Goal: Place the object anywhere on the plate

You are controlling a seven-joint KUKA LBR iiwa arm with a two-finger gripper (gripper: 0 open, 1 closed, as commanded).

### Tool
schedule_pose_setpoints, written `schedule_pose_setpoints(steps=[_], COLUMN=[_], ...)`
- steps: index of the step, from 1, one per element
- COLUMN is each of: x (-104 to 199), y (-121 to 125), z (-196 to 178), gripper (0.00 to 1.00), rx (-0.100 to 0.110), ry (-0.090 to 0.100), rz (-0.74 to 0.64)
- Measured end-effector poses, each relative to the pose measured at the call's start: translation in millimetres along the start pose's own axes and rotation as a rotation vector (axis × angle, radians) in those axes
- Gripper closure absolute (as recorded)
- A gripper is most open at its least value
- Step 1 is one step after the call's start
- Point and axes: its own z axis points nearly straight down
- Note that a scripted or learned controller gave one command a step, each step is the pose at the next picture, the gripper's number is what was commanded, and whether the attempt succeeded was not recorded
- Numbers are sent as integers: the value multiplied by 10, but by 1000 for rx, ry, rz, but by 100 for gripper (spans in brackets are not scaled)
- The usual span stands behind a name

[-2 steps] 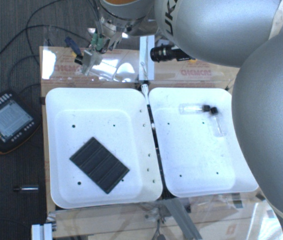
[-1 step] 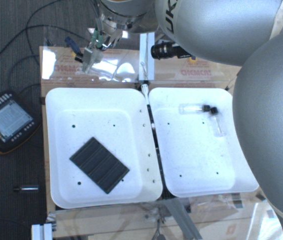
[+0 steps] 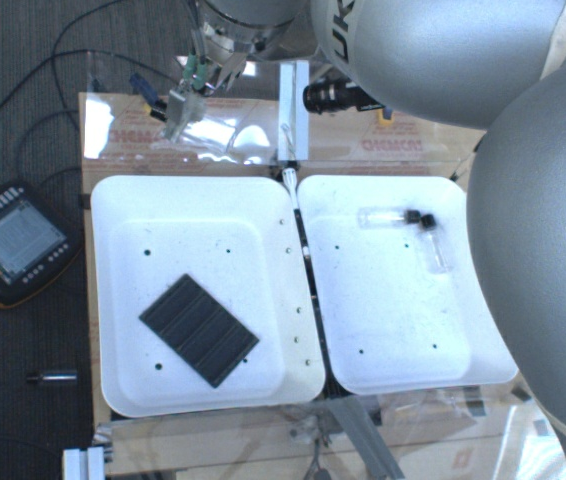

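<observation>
A dark ribbed rectangular plate [image 3: 199, 330] lies flat and turned at an angle in the front left part of the left bin [image 3: 133, 208]. The object, a clear plastic piece bent at a small black joint [image 3: 419, 220], rests at the back of the right bin [image 3: 383, 358]. My gripper [image 3: 185, 103] hangs high beyond the far edge of the left bin, over the shiny strip at the back of the bench. It is well away from both the plate and the clear piece. Nothing shows in its grip.
The grey arm fills the top right and covers the right bin's right side. A teach pendant [image 3: 13, 243] lies on the dark floor to the left. An upright metal post [image 3: 293, 108] stands behind the gap between the bins. Cables run along the back.
</observation>
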Motion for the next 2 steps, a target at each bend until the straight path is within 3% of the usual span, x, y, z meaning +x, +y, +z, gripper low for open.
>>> schedule_pose_setpoints(steps=[2], x=[-15], y=[30], z=[-124], gripper=[100], rx=[6], ry=[-2], rz=[1])
